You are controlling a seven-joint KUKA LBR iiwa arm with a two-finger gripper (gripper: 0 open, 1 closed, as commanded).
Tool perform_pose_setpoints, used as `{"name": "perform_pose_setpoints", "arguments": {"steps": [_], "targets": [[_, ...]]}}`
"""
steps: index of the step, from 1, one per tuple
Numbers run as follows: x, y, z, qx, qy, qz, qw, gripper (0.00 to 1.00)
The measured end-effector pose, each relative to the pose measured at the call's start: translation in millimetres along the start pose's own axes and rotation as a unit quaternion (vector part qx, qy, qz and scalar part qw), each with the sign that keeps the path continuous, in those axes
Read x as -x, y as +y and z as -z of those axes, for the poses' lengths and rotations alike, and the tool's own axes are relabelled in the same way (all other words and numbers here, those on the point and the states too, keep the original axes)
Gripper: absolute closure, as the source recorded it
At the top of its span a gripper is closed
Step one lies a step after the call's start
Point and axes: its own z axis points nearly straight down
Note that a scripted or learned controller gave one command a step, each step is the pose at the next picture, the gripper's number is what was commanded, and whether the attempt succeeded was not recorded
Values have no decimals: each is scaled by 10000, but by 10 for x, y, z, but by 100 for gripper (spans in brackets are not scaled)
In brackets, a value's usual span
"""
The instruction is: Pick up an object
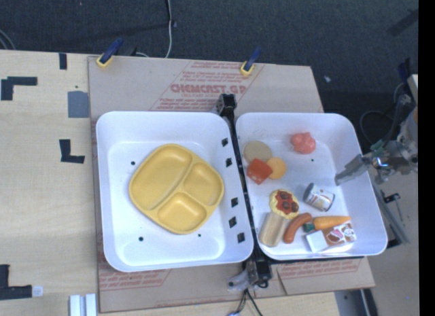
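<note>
1. The gripper [348, 170] sits at the right rim of the right bin [340, 123], with one grey finger slanting down-left over the bin wall. Nothing lies between its fingers; how far they stand apart cannot be told at this angle.
2. The arm [401, 151] enters from the right edge, so the gripper's position at the rim is consistent with a staging point before a descent (a judgement, not an observed move).
3. Nearest object: a small silver can [318, 197], lying on its side just below-left of the gripper, apart from it.
4. Further candidates, all in the right bin:
   - a pink lump [303, 142] near the top, standing alone;
   - a tan disc [257, 150], a red block [259, 170] and an orange ball [276, 167], clustered and touching;
   - a pizza slice [284, 202], a bread roll [271, 228], a sausage [298, 227], a carrot [332, 223] and a small carton [332, 237], crowded along the lower wall.
5. No object is lifted; the task is not yet done. The isolated pieces (can, pink lump) probably offer cleaner finger access than the crowded ones.
6. The left bin [112, 172] holds a yellow divided tray [177, 187], well apart from the gripper.
7. Both bins rest on a cardboard sheet [197, 83], fixed by clamps [107, 56] at its far edge, presumably to stop shifting.
</note>
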Motion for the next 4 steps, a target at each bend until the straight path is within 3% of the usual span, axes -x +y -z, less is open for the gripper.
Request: {"name": "perform_pose_setpoints", "arguments": {"steps": [1, 2, 3, 4], "targets": [[-310, 656, -712, -7, 7, 26, 10000, 0], [-259, 1173, -1658, 24, -15, 16, 10000, 0], [-262, 1739, -1605, 31, -8, 16, 10000, 0], [-258, 1737, -1475, 42, -20, 16, 10000, 100]]}}
